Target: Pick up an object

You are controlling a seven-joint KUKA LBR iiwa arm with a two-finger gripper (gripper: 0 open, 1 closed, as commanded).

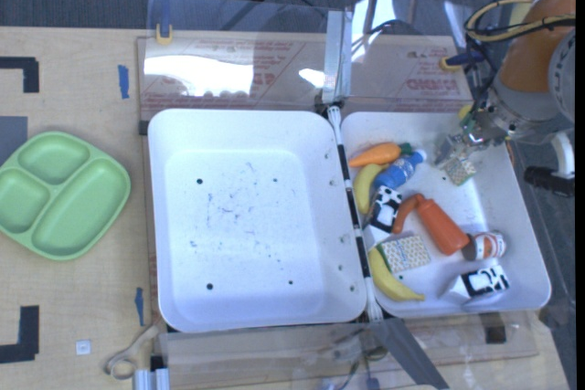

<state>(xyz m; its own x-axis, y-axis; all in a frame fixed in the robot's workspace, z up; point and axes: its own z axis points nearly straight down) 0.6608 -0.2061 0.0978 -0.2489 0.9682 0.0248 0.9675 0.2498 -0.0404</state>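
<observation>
The right bin (530,224) holds a pile of small items. Among them are an orange carrot (375,153), a blue bottle (400,169), an orange bottle (439,226) and a yellow banana (391,280). There is also a black-and-white toy (388,208), a patterned block (405,252), a small red-and-white can (490,245) and a black-and-white piece (481,281). My gripper (460,156) hangs over the bin's far right part, just right of the blue bottle and above the orange bottle. Something pale and glinting sits at its tip; I cannot make out what it is.
The left bin (183,142) stands beside the right one, with a ridge (349,196) between them. A green divided plate (62,194) lies on the bench at the far left. Clear plastic panels (238,50) rise behind both bins. The arm (535,59) fills the upper right.
</observation>
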